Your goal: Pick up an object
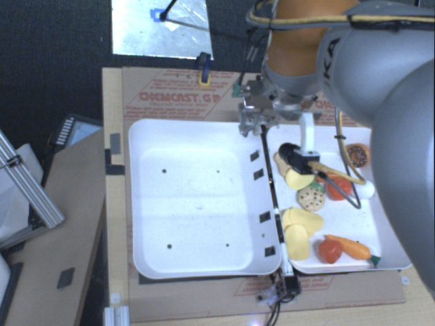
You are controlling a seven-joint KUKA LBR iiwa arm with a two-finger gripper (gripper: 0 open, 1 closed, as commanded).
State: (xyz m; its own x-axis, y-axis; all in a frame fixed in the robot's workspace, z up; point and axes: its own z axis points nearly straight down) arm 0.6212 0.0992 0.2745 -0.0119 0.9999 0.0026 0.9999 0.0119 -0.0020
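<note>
- Currently, grey robot arm with orange band [306, 19]: reaches in from the right and ends over the far rims of the two bins.
- Hand [253, 119]: hangs over the far end of the strip where the bins meet. Whether it is open or closed cannot be told, and nothing is seen held in it.
- Shallow white left bin [146, 182]: sits on the bench [114, 202], side by side with the other bin.
- Shallow white right bin [387, 246]: holds all the loose things listed below.
- Pale yellow rounded toy piece [299, 179]: lies near the bin's left wall, the loose thing closest to the hand.
- Tan round speckled biscuit [311, 197]: lies just below that yellow piece.
- Red round toy tomato [338, 187]: lies just right of the biscuit.
- Brown ring doughnut [357, 155]: lies toward the far right of the bin, partly behind the arm.
- Two yellow rounded slices [299, 229]: lie one below the other, by the left wall, toward the near rim.
- Small red ball-shaped toy [330, 250]: lies touching the carrot's blunt end.
- Orange toy carrot with green tip [353, 248]: lies along the near rim, its tip pointing right.
</note>
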